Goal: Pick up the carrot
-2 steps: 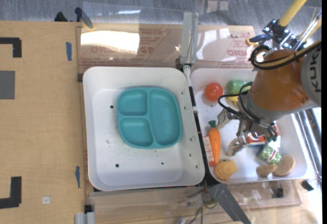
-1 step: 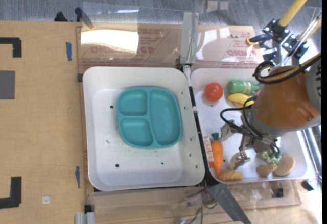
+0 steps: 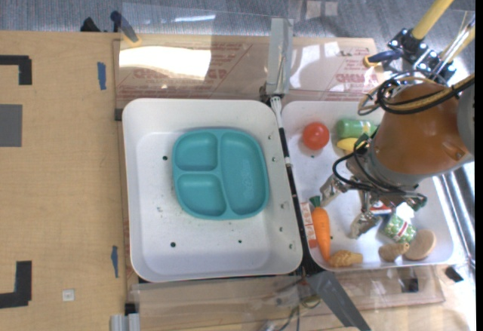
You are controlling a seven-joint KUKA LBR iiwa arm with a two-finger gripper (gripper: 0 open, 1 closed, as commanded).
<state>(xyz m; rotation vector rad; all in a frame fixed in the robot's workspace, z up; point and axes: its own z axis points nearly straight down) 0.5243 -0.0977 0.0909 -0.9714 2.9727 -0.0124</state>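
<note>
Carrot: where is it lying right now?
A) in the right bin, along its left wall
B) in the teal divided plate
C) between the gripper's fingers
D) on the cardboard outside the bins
A: the carrot lies on the floor of the right bin, close along its left wall, with the gripper to its right and apart from it.

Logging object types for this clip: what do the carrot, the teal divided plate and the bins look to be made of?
Carrot: probably moulded plastic toy food, going by its uniform orange and smooth skin. Teal divided plate: looks like matte plastic, one even colour with soft rounded compartment edges. Left bin and right bin: seemingly white plastic or coated metal, smooth with faint sheen; the view leaves it open.
</note>
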